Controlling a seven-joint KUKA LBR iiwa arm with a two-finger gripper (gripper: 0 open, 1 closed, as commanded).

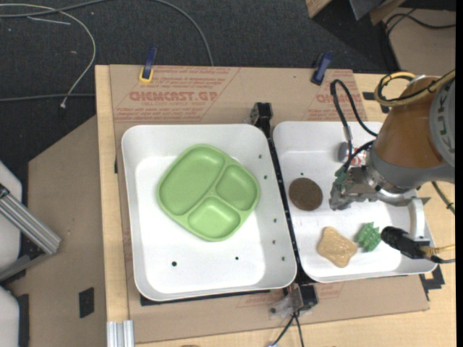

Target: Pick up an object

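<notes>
The right bin (318, 139) holds three small objects. A round brown disc (305, 194) lies near its left wall. A tan lumpy piece (336, 246) sits near the front. Right of that is a green leafy piece (369, 237). My gripper (346, 194) hangs over the bin's middle, just right of the brown disc and above the green piece, under the orange-banded wrist (409, 132). Nothing is visible in its grasp.
The left bin (145, 259) carries a green three-compartment plate (208, 191). A black divider clamp (262, 113) sits between the bins at the back. Cables run over the arm at the right. Blue clips (149, 61) hold the cardboard base.
</notes>
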